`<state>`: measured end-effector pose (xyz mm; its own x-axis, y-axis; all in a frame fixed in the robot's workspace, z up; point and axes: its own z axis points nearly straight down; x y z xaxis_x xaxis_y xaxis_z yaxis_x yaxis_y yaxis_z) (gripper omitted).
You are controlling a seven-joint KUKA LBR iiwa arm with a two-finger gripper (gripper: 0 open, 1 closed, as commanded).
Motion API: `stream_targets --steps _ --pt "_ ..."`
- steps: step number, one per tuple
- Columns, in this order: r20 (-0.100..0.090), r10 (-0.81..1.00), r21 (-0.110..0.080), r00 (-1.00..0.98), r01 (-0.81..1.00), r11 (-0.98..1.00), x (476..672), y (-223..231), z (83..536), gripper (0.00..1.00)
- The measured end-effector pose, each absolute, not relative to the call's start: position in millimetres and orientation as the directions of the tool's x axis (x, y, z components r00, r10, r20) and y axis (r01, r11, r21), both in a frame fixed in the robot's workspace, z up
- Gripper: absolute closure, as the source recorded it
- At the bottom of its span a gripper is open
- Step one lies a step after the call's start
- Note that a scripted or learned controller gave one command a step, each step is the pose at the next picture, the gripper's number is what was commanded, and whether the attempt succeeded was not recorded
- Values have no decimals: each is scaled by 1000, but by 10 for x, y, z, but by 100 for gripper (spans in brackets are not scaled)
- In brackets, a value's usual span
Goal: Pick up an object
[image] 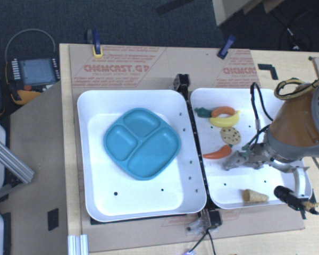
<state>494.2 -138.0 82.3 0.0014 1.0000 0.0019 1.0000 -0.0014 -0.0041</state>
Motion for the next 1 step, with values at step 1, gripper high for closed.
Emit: stream_targets --steps 1 --pt "0 1000 2 1 1000 -1 4955 -1381 951 100"
